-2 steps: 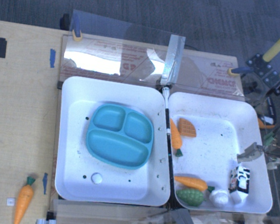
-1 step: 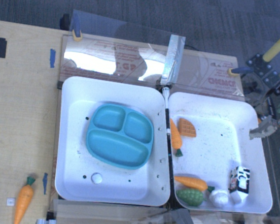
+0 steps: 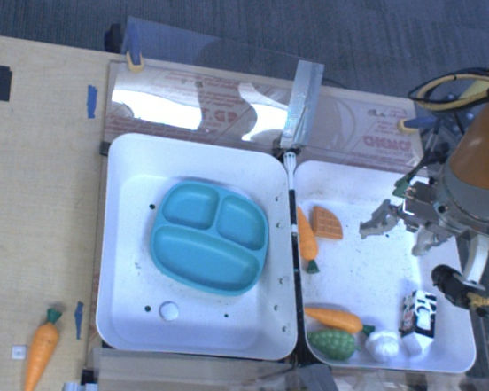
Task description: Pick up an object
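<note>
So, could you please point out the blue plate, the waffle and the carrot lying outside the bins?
blue plate (image 3: 210, 237), camera view, centre divider.
waffle (image 3: 327, 223), camera view, middle of its top.
carrot (image 3: 42, 349), camera view, orange body.

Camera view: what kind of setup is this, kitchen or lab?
Likely a lab pick-and-place bench: two white bins side by side, toy food such as a carrot and a blue divided plate, and a gripper over the right bin.

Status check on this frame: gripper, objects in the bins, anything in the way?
Gripper above right bin, jaws open, nothing held. Waffle piece and carrot nearest, untouched. Path looks unobstructed.
</note>
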You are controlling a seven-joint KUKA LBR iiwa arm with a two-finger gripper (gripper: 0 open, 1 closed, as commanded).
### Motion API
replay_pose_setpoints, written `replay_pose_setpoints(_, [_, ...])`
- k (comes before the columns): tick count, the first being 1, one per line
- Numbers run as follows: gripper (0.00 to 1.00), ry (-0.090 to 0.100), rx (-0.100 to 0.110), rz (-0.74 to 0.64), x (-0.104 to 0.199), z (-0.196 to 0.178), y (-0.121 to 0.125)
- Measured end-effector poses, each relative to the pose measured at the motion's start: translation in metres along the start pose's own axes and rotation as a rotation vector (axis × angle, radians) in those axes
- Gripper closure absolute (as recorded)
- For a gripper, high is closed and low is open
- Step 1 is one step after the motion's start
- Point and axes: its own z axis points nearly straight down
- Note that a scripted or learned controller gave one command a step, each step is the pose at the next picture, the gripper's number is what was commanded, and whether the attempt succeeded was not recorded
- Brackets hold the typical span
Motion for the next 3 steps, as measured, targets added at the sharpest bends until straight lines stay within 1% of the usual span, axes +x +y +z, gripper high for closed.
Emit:
replay_pose_setpoints(1, [0.00,0.000,-0.005,0.181,-0.104,0.009,-0.017])
replay_pose_setpoints(2, [0.00,0.016,0.009,0.414,-0.104,0.110,-0.054])
replay_pose_setpoints(3, [1.00,0.007,0.004,0.418,-0.109,0.102,-0.053])
